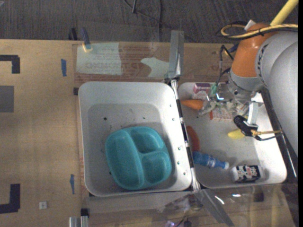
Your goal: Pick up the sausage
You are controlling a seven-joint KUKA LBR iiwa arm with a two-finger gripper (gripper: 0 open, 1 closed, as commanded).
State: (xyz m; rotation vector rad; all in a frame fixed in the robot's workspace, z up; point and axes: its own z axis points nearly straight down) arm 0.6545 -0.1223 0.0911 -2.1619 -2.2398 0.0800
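Near edge of the right bin [279, 176]: a small black-and-white carton [246, 172] lying on its side in the front corner, and a blue bottle [209, 161] lying flat just left of it, pointing toward the divider.

One step back, tight against the left wall of that bin: the sausage [192, 137], reddish-brown, lying lengthwise along the wall, its near end just beside the bottle's tail. Nothing on top of it. That's my target.

Mid bin, right side: a yellow piece [235, 134], partly covered by my cabling, so I can't say what it is.

Far end of the bin: an orange carrot-shaped item [191, 104] by the back-left corner, a small pink-topped box [202, 86] behind it, and my gripper [208, 107] over the clutter just right of the carrot. Can't tell whether my fingers are apart or together; they blur into the packaging underneath. Nothing visibly held.

Left bin [90, 126] has a teal divided tray [137, 157]. Not relevant.

My read: I'm in the approach step, not on target. The gripper sits at the back of the bin, well apart from the sausage.

Next move needs:
- travel toward the near-left, over the sausage's middle
- fingers across its short axis, so one finger has to drop into the gap at the wall
- that gap looks tight; the wall-side finger may land on the rim or the sausage
- bottle is close at the near end, so grasp mid-length or slightly farther back
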